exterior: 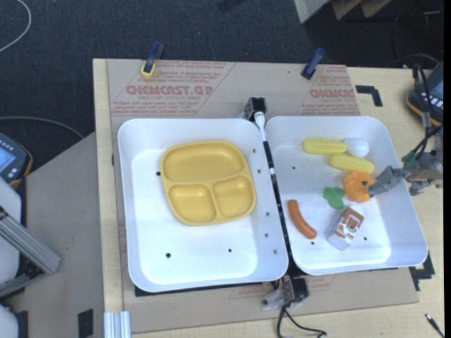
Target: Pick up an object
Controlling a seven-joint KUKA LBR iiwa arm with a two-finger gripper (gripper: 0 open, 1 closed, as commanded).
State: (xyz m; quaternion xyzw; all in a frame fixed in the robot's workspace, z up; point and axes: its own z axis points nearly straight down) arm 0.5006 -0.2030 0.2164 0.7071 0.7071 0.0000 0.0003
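The right bin [402, 245] holds several small things. A yellow corn-like piece [323, 146] and a white ball [358, 147] lie at the back, with a second yellow piece [351, 163] just in front of them. An orange fruit-like object [356, 186] sits mid-bin beside a green piece [333, 197]. An orange-red sausage [302, 219] lies at the front left, and a brown and white packet [346, 228] at the front. My gripper [385, 181] reaches in over the bin's right wall, low and right next to the orange object; I cannot tell whether it touches it.
The left bin [141, 245] holds a yellow divided plate [207, 182]. Both bins rest on a cardboard sheet [183, 86] held by clamps [150, 60] at the back. Cables and hardware crowd the right edge [426, 104].
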